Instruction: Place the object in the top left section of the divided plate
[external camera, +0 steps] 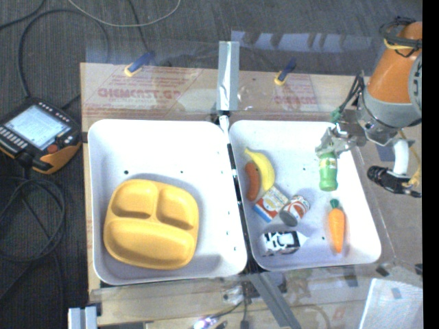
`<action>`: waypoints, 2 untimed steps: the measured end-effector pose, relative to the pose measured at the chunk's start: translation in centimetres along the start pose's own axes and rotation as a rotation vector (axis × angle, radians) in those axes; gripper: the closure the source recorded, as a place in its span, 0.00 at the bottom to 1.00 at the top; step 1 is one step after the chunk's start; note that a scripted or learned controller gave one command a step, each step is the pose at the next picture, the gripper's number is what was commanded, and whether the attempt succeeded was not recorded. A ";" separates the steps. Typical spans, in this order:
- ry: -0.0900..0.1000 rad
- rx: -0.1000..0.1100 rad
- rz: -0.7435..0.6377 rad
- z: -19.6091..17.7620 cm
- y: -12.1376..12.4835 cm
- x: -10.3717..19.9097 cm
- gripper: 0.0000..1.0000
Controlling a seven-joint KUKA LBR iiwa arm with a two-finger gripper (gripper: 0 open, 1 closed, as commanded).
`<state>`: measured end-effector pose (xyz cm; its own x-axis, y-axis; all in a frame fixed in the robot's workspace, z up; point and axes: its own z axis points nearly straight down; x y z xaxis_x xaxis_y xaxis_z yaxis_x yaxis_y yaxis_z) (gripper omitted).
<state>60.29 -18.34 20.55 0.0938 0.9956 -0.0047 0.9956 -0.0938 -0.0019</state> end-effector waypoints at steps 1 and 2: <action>0.003 0.000 -0.176 6.0 5.4 6.9 1.00; 0.002 -0.002 -0.283 2.1 5.4 12.9 1.00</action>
<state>66.84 -6.06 18.40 -0.1874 0.9823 -0.0025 0.9823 0.1874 -0.0007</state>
